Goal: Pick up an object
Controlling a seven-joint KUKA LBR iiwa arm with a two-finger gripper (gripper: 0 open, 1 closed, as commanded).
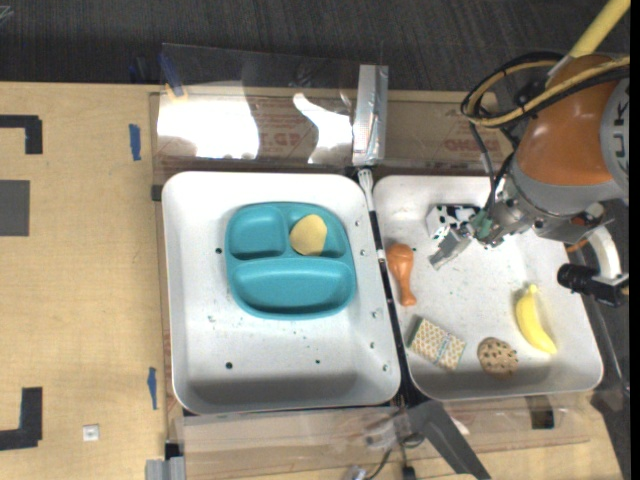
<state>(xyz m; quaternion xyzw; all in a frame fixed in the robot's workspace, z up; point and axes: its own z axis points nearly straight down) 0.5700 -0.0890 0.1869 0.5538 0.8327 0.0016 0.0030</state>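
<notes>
My gripper (452,240) hangs low over the upper left part of the right bin (570,368), on the grey arm with the orange band that comes in from the right. A small black-and-white object (450,214) lies right beside the gripper's tip, on its far side. An orange drumstick-shaped toy (402,271) lies just left of it, near the bin's left wall. Along the near side lie a patterned cracker (437,343), a brown cookie (497,355) and a yellow banana (533,320).
The left bin (200,348) holds a teal divided plate (290,283) with a yellow round item (309,234) in its upper right compartment. A ridge (385,298) separates the bins. Cables loop above the arm at the top right.
</notes>
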